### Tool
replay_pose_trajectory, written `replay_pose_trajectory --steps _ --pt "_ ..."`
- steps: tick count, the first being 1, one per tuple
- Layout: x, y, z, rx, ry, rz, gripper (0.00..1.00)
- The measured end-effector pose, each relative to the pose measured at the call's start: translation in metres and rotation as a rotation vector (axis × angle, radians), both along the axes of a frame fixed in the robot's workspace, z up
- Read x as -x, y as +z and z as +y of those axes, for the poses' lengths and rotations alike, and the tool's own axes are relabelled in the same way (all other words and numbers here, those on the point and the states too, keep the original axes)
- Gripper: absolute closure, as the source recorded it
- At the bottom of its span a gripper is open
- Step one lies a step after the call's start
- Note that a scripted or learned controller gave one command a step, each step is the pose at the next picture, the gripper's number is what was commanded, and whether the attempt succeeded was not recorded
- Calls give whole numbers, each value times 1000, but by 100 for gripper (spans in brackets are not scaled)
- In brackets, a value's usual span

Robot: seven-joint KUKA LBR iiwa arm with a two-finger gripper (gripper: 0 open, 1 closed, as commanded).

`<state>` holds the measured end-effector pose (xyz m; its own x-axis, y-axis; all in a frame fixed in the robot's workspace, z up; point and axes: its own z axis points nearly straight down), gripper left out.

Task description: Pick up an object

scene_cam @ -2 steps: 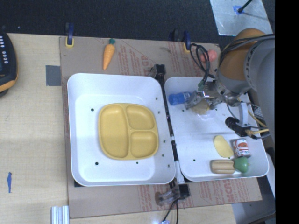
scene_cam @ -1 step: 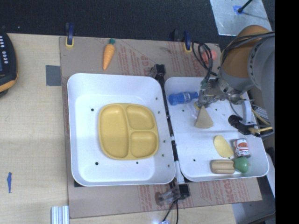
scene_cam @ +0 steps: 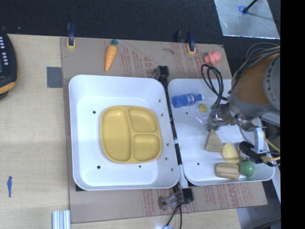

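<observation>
The right bin holds a small blue bottle near its far edge, a tan wedge block, a pale yellow piece, a wooden cylinder and a green ball. A small yellow item lies beside the bottle. My gripper hangs over the right bin, just above the wedge and right of the bottle. Nothing shows between its fingers.
The left bin carries a yellow divided plate. A toy carrot and a pink item lie on the board beyond the bins. Black cable loops over the right bin's far edge. A dark device sits far left.
</observation>
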<state>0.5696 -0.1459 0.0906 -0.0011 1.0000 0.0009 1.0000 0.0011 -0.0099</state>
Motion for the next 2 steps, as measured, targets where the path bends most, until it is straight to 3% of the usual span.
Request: replay_pose_trajectory --steps 1,2 --pt "57 1 -17 0 -1 -2 100" --pt "37 142 -40 7 2 -23 100"
